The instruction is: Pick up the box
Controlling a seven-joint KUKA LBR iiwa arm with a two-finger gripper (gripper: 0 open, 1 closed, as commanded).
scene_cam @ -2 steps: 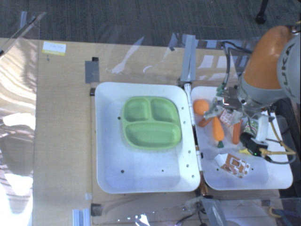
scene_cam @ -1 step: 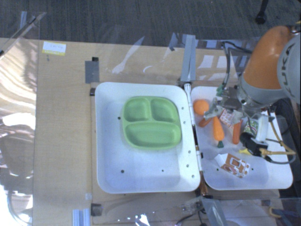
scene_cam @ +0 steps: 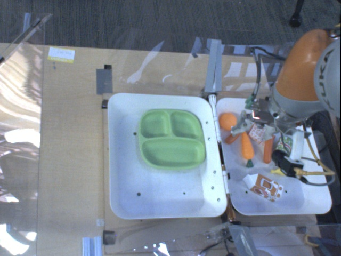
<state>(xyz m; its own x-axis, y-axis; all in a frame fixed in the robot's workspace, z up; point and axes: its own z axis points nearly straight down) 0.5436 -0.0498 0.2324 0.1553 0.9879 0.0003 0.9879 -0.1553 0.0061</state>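
Reaching in over the right bin [scene_cam: 314, 204], the grey arm [scene_cam: 306, 68] with its orange band hangs above that bin's far half, and its gripper [scene_cam: 259, 117] sits low among the toy food there, though whether it is spread or pinched I cannot tell. Left of that bin, the other bin [scene_cam: 122, 191] carries a green divided plate [scene_cam: 171, 139]. The box [scene_cam: 266, 186] lies flat in the right bin's near half, apart from the gripper, with an orange ball [scene_cam: 228, 121] and carrot [scene_cam: 246, 146] beyond it, so the pick looks not yet done.

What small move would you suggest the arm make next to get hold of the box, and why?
Probably shift the gripper toward the view's bottom, over the box. The box lies flat at the near end of the right bin, apart from the carrots beneath the gripper.
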